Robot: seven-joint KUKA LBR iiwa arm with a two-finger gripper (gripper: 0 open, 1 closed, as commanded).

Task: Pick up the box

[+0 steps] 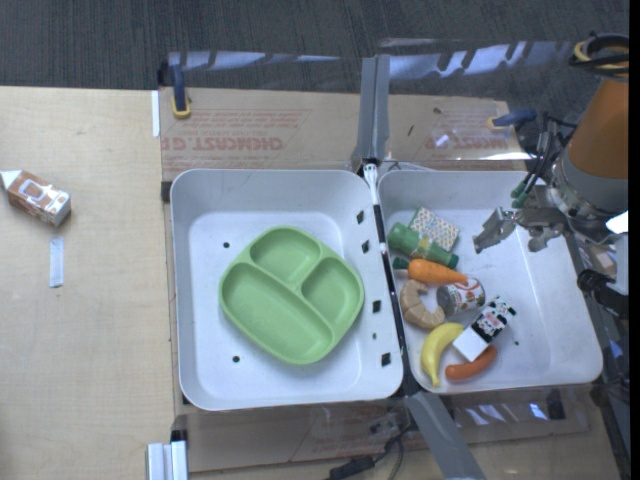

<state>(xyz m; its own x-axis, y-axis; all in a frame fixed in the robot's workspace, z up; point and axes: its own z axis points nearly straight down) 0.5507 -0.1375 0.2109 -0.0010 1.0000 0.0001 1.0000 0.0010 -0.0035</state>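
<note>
Wooden bench [80, 368], two white bins. Box [493, 320] low-left of gripper [515, 226], well apart. Cannot tell gripper's state.

I see bare floor along the right bin's [560, 368] far and right sides. Its left half is crowded: carrot [432, 270], banana [437, 350], sausage [470, 368] and box [434, 228] packed close. The green plate [291, 294] fills the left bin's [195, 298] middle.

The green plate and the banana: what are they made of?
The green plate looks like moulded plastic: one even matte colour, rounded compartment ridges. The banana seems a plastic toy, smooth and uniformly yellow, though a real one cannot be ruled out.
</note>
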